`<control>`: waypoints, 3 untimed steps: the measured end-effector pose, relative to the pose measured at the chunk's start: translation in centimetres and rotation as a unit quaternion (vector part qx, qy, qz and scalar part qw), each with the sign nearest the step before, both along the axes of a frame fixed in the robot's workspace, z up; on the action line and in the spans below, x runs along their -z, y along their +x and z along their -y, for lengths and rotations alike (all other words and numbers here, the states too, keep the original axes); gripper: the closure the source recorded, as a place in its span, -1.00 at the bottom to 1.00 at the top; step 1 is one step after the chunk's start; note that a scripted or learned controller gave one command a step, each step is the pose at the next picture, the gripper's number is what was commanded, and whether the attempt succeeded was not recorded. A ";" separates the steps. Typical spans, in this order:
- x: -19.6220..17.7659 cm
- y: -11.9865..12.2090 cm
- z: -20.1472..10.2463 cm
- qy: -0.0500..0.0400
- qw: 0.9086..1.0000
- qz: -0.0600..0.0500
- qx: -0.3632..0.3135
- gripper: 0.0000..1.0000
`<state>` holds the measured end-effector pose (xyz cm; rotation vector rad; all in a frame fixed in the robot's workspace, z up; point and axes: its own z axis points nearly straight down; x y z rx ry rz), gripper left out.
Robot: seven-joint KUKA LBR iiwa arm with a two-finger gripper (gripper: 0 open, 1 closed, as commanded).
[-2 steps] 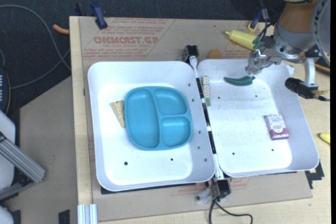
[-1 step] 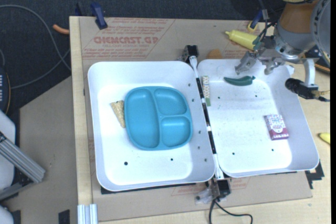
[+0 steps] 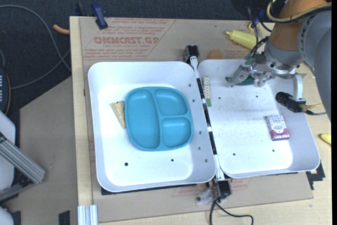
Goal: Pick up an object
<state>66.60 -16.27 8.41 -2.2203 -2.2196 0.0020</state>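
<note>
Claw (image 3: 243,76): upper right of the frame, over the right bin's (image 3: 247,163) top edge; cannot tell its state.
Packet (image 3: 277,127): right side of the right bin.
Blue plate (image 3: 158,117): middle of the left bin (image 3: 105,160).

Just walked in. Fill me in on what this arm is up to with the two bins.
The grey arm with the orange band reaches in from the right, its tool hovering over the upper part of the right white bin. Nothing shows between its fingers. A small pink and white packet lies untouched near that bin's right side, apart from the tool. In the left white bin, a blue divided plastic plate rests with a tan cracker-like piece at its left edge.
</note>
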 end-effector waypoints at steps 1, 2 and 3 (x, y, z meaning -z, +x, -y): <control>-0.1 0.1 1.1 -0.001 1.000 0.002 0.000 -1.00; -0.2 0.1 4.5 0.000 1.000 0.002 -0.001 -1.00; -0.1 0.1 -0.2 0.000 1.000 0.001 -0.001 -1.00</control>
